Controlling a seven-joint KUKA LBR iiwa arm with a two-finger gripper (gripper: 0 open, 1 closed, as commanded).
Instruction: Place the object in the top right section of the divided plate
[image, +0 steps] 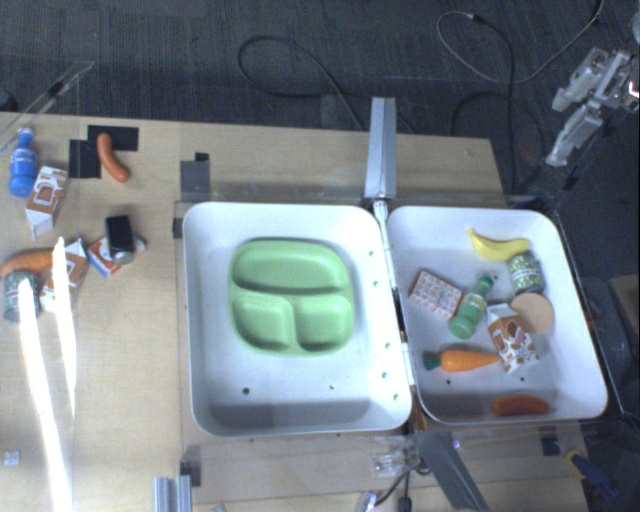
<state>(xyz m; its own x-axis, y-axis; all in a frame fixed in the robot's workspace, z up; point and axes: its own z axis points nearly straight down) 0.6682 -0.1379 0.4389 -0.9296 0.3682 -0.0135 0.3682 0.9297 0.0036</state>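
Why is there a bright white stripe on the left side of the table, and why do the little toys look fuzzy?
In the camera view, the white stripe is glare, washed out so nothing shows beneath it. The whole view is soft, so labels on the toys in the right bin can't be read. The green plate is evenly lit, with faint shadows along its dividers.

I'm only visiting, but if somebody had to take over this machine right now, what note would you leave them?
Gripper: up at the far right, off the bins; too blurred to judge its jaws.
Green divided plate: in the left bin, nothing on it.
Right bin: banana, small jar, green bottle, carrot, sausage and other bits.
Done: nothing placed.
Left: pick an object and set it in the plate's top right section.
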